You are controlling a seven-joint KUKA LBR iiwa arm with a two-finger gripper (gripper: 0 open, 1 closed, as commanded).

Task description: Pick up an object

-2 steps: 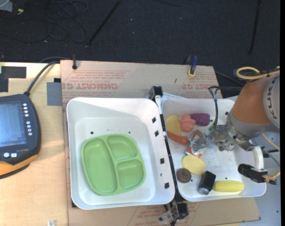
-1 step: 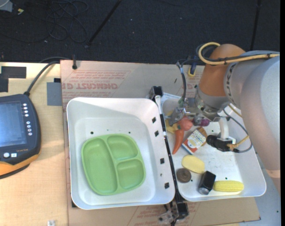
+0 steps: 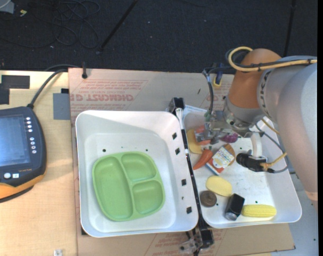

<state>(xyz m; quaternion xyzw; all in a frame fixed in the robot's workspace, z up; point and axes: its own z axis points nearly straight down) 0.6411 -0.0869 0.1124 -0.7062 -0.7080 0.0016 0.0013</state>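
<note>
Camera view, cardboard [image 3: 110,94] printed "CHEMCRZT", mirrored

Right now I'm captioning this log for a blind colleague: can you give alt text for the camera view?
A grey arm with an orange band reaches from the right, its gripper low among toys in the right bin: a carrot, a corn cob, a yellow piece. The left bin holds a green divided plate.

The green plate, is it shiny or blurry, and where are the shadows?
Camera view: the green three-part plastic plate looks sharp, with only soft sheen; the left white bin holds a faint shadow along its upper wall; the floor above the bench is very dark.
</note>
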